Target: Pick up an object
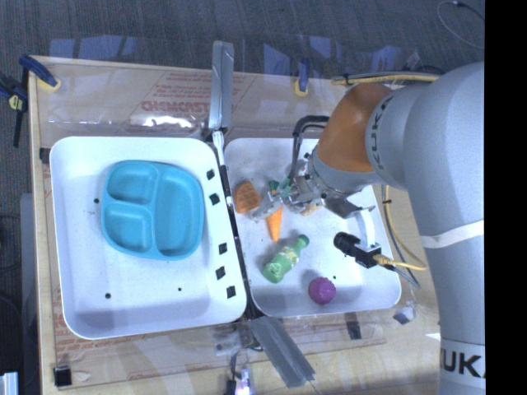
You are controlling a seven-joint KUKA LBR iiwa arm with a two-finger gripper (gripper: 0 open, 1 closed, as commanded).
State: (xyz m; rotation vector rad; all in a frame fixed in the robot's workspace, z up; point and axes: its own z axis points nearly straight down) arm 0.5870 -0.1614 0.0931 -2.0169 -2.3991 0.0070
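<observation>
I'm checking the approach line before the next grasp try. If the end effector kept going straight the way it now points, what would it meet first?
Most likely the orange carrot, which lies right under the end effector in the right bin. Depth is hard to judge from this slanted view, so the tip may already be touching it.

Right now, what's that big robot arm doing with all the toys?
The grey robot arm is reaching into the right bin, trying to pick something up. Its gripper is down among the toys, right by the orange carrot and a brownish-orange toy. A green bottle and a purple ball lie nearer the front. The left bin holds a blue divided plate. I can't tell if it has caught anything.
</observation>
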